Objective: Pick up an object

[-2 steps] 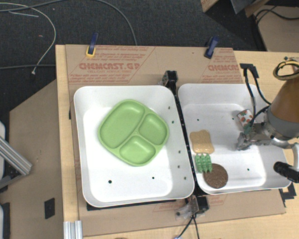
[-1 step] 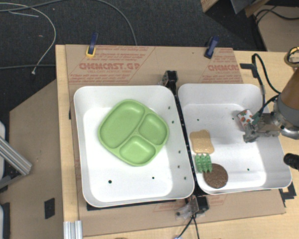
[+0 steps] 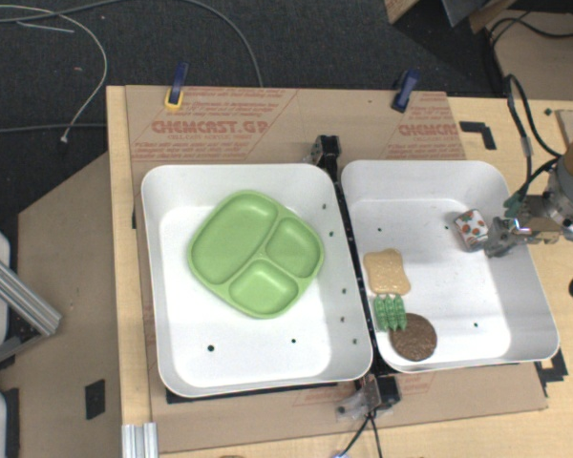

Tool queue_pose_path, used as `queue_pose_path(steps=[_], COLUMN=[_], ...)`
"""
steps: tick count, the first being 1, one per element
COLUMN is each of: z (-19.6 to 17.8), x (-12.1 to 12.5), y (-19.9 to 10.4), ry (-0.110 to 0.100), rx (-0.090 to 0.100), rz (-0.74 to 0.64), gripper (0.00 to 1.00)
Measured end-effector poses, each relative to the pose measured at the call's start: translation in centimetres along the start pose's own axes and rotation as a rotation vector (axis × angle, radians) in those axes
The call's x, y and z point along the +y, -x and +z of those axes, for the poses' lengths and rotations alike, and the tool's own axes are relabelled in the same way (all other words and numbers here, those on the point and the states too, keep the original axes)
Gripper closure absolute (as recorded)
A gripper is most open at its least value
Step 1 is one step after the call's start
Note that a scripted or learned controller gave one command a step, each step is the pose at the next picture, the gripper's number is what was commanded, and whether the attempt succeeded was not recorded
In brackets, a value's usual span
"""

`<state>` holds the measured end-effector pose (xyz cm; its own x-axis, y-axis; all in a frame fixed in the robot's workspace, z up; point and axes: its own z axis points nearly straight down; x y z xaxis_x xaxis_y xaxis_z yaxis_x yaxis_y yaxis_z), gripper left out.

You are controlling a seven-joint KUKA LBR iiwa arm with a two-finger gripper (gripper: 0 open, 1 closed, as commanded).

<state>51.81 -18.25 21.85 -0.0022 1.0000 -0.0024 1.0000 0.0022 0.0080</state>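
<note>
A small white cube with red-brown spots (image 3: 471,227) lies near the right wall of the right bin (image 3: 477,299). My gripper (image 3: 505,234) reaches in from the right edge and sits right beside the cube, on its right. Whether it touches the cube is unclear. Along the right bin's left side lie a tan slice-shaped piece (image 3: 387,271), a small green ridged piece (image 3: 390,311) and a brown round disc (image 3: 415,337). The left bin (image 3: 172,332) holds a green divided plate (image 3: 256,254).
The two bins meet at a black clamp rail (image 3: 342,246). Cardboard (image 3: 296,127) lines the bench under them, pinned by blue clips at the back. Cables hang by the arm at the right.
</note>
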Motion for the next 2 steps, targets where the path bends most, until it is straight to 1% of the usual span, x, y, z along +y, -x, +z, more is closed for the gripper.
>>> queue_pose_path(steps=[1, 2], z=[-3.9, -3.1], x=[0.1, -0.9], y=[0.0, -4.7], ry=[-0.003, -0.011], rx=[0.001, 0.006], rz=[0.0, -0.002], gripper=[1.0, 1.0])
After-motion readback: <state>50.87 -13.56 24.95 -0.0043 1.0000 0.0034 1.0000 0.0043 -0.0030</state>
